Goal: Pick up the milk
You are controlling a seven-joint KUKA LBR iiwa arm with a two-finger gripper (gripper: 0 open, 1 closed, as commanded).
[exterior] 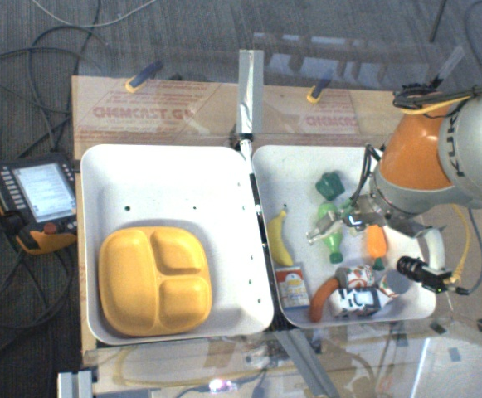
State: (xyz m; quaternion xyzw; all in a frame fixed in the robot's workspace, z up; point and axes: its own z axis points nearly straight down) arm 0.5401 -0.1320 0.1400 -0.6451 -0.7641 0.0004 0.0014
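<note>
Right bin (303, 160) front: milk (358, 293) lying crosswise.

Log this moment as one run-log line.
task: pick up milk | claw: over right bin, above green bottle | milk: lying at bin's front, apart from claw, not held | left bin: yellow tray

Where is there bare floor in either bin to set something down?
Left bin: the far strip beyond the yellow tray is bare. Right bin: bare at the far left corner, beyond the banana and green cup. Its near half is crowded: milk carton, sausage, and the gripper above the green bottle.
</note>
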